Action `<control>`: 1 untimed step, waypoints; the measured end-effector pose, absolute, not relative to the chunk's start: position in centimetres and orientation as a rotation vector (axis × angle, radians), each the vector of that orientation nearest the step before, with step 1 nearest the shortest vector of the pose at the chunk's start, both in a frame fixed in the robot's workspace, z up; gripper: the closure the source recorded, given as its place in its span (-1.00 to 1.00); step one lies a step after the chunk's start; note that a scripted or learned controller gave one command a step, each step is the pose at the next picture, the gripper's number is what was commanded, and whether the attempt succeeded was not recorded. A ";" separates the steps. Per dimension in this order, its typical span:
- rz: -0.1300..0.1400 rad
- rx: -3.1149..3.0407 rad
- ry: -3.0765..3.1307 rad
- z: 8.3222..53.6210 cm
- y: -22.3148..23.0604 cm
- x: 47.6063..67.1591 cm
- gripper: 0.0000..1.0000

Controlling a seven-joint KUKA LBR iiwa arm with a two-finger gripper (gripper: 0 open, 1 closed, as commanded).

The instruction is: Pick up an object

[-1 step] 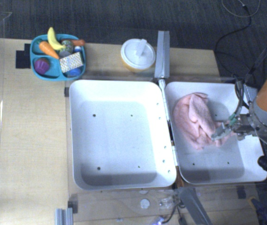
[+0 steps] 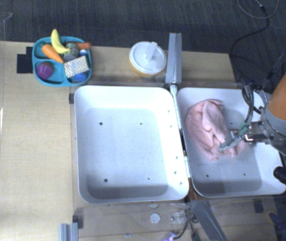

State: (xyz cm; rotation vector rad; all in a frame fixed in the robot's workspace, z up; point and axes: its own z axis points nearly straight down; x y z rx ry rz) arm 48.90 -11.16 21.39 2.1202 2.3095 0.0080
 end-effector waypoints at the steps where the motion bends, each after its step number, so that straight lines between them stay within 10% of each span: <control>1: 0.005 1.949 2.457 15.4 -12.3 54.2 -1.00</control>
